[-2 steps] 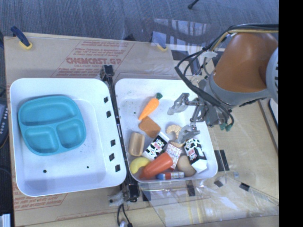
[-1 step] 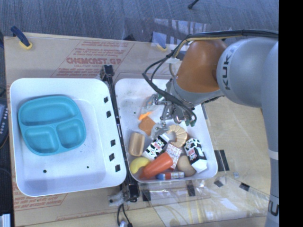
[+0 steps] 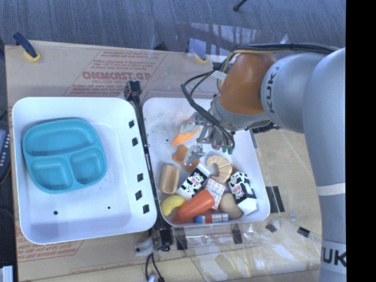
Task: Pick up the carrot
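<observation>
A slim, bright orange, pointed piece that looks like the carrot lies in the middle of the right bin. Its tip points left, and its right end is hidden by the gripper. The gripper hangs low over the bin's middle, right against the carrot's thicker end. I cannot see whether it grips the carrot. A fatter orange-red tapered piece lies at the bin's front, well apart from the gripper.
Toy food crowds the right bin's front half: a brown piece, a tan block, a yellow piece, a biscuit and cow-patterned cartons. The left bin holds a blue divided tray. Cables loop off the wrist.
</observation>
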Controlling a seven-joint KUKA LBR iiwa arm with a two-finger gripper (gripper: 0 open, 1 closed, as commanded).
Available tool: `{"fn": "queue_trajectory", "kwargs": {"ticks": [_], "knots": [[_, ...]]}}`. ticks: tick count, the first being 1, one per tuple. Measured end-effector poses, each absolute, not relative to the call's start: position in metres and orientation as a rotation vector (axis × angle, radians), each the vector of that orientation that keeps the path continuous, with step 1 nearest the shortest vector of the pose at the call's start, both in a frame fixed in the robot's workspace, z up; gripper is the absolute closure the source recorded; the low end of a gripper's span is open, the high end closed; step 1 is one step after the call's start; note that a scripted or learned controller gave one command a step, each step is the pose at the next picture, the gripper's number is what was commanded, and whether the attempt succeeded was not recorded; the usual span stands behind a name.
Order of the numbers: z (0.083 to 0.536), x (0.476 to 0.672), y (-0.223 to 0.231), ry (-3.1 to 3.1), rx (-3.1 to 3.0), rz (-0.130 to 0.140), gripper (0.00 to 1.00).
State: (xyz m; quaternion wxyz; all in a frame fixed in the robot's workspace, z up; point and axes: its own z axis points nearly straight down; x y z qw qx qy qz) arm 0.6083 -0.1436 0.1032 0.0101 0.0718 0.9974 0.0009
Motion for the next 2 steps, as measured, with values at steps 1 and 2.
{"fn": "queue_trajectory", "kwargs": {"ticks": [1, 2], "knots": [[0.093, 0.635, -0.189, 2.981, 1.015, 0.001, 0.0], [0.105, 0.638, -0.188, 2.978, 0.997, -0.001, 1.0]]}}
